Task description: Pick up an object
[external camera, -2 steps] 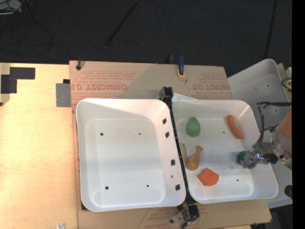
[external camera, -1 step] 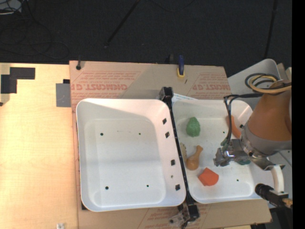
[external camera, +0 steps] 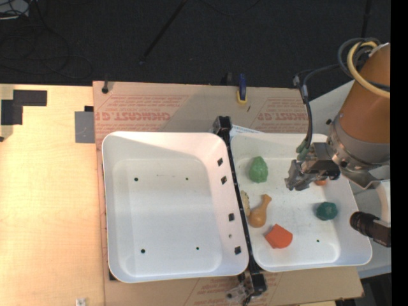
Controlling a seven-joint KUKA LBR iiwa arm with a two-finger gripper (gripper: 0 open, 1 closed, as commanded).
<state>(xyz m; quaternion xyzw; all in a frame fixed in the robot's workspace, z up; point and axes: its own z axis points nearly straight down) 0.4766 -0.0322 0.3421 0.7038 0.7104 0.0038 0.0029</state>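
My gripper (external camera: 297, 180) hangs low over the right bin (external camera: 357, 260), in its upper middle part. A light green lump (external camera: 258, 169) lies to the gripper's left, a short gap away. A dark teal ball (external camera: 326, 210) sits below and to its right. A tan drumstick-shaped piece (external camera: 258, 212) rests near the bin's left wall, and a red-orange block (external camera: 278, 236) lies just below it. A small orange bit (external camera: 320, 182) shows right beside the gripper; I cannot tell what it is or whether it is held.
The left bin (external camera: 121, 171) stands beside the right one, with a black clip strip (external camera: 231, 190) along their shared edge. Cardboard (external camera: 166, 110) lies under both bins. The arm's orange band (external camera: 376, 69) and grey wrist fill the right side.
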